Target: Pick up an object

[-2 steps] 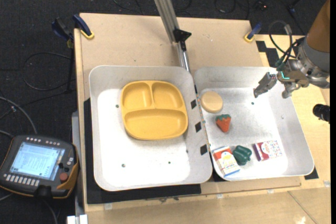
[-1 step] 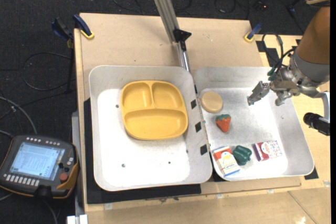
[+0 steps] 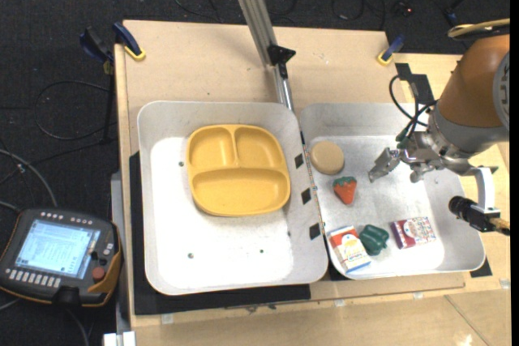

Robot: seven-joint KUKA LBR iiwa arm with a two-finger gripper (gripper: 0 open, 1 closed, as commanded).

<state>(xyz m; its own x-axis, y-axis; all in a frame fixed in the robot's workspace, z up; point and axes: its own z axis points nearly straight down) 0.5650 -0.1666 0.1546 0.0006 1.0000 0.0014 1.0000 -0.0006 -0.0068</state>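
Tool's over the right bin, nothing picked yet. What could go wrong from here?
1. The tool hangs over bare bin floor, apart from every item; closing here would likely grab nothing.
2. The small carton and the green object touch, so a grasp on either may nudge or drag the other.
3. The red-and-white packet appears to lie flat near the right bin's front wall, likely hard to get under.

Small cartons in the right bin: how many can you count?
2. One carton lies at the near edge beside the green toy; the other carton lies right of that toy. Nothing seems hidden.
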